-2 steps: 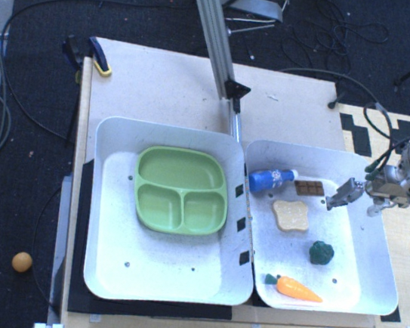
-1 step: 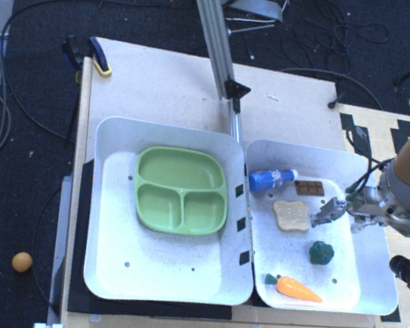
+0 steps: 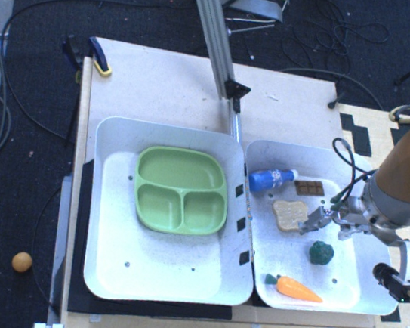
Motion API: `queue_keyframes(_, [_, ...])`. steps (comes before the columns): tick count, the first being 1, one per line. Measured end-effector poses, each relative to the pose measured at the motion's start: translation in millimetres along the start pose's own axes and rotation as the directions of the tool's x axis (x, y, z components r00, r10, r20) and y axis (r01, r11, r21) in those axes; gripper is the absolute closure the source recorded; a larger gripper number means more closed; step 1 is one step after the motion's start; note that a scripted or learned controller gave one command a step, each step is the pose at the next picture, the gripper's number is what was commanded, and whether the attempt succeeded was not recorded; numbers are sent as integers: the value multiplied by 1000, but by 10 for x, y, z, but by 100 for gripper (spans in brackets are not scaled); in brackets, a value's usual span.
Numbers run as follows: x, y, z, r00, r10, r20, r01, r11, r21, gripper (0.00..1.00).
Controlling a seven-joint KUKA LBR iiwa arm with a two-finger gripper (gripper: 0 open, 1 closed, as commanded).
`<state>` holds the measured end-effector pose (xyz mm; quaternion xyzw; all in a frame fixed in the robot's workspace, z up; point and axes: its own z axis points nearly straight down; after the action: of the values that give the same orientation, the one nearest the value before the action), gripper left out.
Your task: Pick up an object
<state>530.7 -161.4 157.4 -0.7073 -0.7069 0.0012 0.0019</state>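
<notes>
Green lump [image 3: 321,252] just below tool [image 3: 324,218]

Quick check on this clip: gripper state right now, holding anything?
Gripper: over the right bin, beside the tan bread slice; open or shut cannot be told, and nothing is seen held.

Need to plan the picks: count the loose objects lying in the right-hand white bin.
5: blue bottle at the back-left, brown chocolate-like bar beside it, tan bread-shaped piece mid-bin, dark green lump nearer, orange carrot in front. The arm may hide others.
</notes>
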Motion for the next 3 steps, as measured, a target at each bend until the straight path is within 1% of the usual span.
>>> queue_keyframes(1, [-40, -75, 609, 1000, 1, -1, -1, 1000, 2, 0])
queue_keyframes(2, [-43, -54, 472, 1000, 1, 1, -1, 1000, -4, 100])
queue_keyframes(3, [-82, -29, -157, 1000, -2, 3, 2, 1000, -10, 100])
